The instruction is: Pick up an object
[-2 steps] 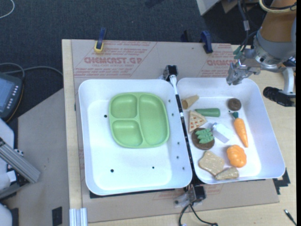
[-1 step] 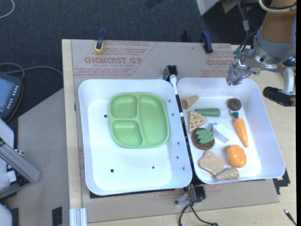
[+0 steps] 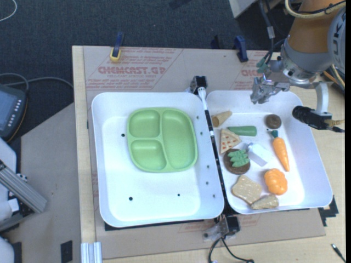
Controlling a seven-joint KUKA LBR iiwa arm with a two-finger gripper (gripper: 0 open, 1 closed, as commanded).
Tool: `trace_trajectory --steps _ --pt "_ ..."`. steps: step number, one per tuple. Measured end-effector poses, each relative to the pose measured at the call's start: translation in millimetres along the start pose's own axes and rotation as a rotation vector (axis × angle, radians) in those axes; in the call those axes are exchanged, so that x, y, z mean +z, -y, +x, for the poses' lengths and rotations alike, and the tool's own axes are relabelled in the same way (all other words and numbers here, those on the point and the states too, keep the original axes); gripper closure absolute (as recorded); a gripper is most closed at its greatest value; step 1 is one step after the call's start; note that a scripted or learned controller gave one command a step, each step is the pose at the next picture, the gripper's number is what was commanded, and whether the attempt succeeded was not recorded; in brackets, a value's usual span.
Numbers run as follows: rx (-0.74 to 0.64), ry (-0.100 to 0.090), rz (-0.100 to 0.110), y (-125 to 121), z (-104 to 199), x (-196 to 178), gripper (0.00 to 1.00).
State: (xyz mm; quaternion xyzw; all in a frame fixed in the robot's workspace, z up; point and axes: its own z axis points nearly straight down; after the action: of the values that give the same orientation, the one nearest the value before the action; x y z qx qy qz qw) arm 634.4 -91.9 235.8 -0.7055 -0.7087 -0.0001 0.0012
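1. The gripper (image 3: 262, 95) is seen above the far edge of the right bin (image 3: 318, 193), near its far left corner. It hangs clear of the bin floor, with nothing seen between its tips. Whether it is apart or together cannot be told at this slant.

2. No object is seen to be lifted. All the toy foods lie on the floor of the right bin, so the pick is judged not yet made.

3. Candidates noted in the right bin: a cone-shaped piece (image 3: 221, 118) closest to the bin's far left corner; a green cucumber (image 3: 242, 130) just toward the near side of it; a small brown round piece (image 3: 273, 121) toward the far right; a carrot (image 3: 281, 153) lying lengthwise along the right side.

4. Further toward the near edge: a pizza-like wedge (image 3: 228, 141) by the left wall; a brown disc with a green top (image 3: 237, 160); a grey-white piece (image 3: 255, 154) touching that disc; an orange fruit (image 3: 276, 182); two cracker-like pieces (image 3: 247, 188) and (image 3: 265, 203) at the near edge.

5. In the left bin (image 3: 107, 147) a green divided plate (image 3: 162, 139) lies near the middle, well apart from the gripper.

6. Judged left to do: descent onto one item, closing on it, and the lift. The cone-shaped piece and the small brown round piece are nearest the gripper; which is aimed at cannot be told.
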Motion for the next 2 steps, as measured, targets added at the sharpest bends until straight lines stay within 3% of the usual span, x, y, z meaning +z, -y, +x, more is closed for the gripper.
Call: trace_trajectory --steps 1,2 --pt "-0.001 0.0 0.001 10.0 52.7 0.4 1.0" --pt "0.002 0.0 0.004 37.3 79.7 16.4 1.0"
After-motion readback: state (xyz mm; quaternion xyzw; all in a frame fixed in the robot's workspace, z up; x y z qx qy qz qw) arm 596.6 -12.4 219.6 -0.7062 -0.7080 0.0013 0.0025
